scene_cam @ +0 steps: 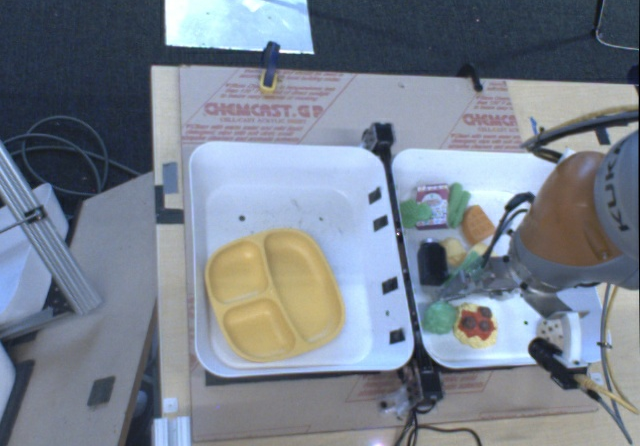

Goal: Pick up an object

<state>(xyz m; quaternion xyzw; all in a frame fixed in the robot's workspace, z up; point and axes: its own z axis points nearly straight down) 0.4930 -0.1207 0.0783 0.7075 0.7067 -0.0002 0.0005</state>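
Note:
The right bin (520,169) holds several small items. A red and white box (432,204) lies next to a green toy (459,200) and an orange piece (477,224). A black block (431,262) lies beside a pale yellow piece (455,251). Near the front are a green leafy toy (438,317) and a yellow pizza slice with red spots (476,325). My gripper (466,281) hangs low over the middle of this bin, between the pale yellow piece and the pizza slice. The wrist hides what lies directly beneath it.
The left bin (290,169) holds a yellow divided plate (273,292). A black divider with clips (395,234) runs between the bins. The arm's grey and orange body (575,219) covers the right bin's right half. A white fitting (558,332) sits at its front right corner.

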